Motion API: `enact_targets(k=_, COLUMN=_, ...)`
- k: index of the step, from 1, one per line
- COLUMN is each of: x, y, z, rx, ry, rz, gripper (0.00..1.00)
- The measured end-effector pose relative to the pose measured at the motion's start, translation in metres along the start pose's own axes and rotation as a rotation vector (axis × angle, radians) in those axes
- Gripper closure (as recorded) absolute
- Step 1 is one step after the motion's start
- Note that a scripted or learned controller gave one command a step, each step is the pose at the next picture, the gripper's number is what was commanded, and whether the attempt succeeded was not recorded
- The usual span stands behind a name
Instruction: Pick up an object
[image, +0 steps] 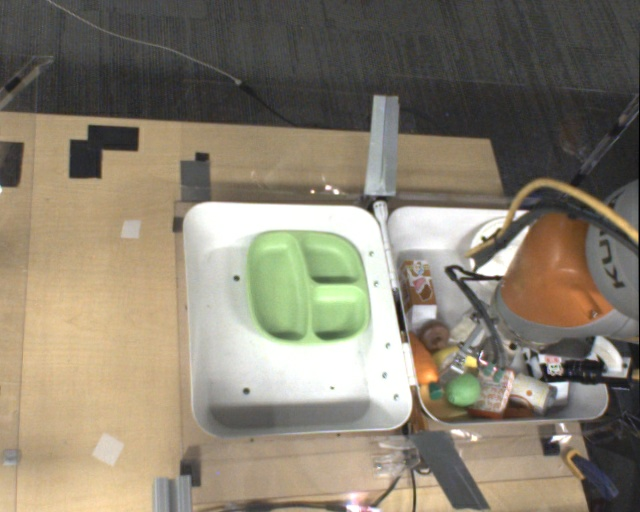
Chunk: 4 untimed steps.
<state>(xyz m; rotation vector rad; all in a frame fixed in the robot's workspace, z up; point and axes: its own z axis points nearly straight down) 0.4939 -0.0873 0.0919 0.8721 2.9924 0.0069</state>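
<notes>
Camera view: gripper (478, 358) down in right bin (440, 232), among clutter; finger state can't tell. Green ball (462, 390) just below it, orange piece (425, 368) to its left. Step: reaching for a grasp. Next: close, lift straight. Left bin (215, 330) holds 1 green tray (306, 285).

Small objects lie heaped in the right bin (596, 404). A green ball (462, 391) touches an orange piece (425, 367).
</notes>
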Motion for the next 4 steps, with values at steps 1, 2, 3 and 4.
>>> enact_targets(k=1, x=-0.0002, y=0.0001, z=0.0, rx=-0.002, ry=0.001, rz=0.048, gripper=0.0)
enact_targets(k=2, x=0.0007, y=0.0014, z=0.0, rx=0.0, ry=-0.001, rz=0.11, gripper=0.0)
enact_targets(k=3, x=0.0003, y=0.0008, z=0.0, rx=-0.002, ry=0.0, rz=0.176, gripper=0.0)
enact_targets(k=4, x=0.0006, y=0.0012, z=0.0001, rx=-0.001, ry=-0.001, rz=0.306, gripper=0.0)
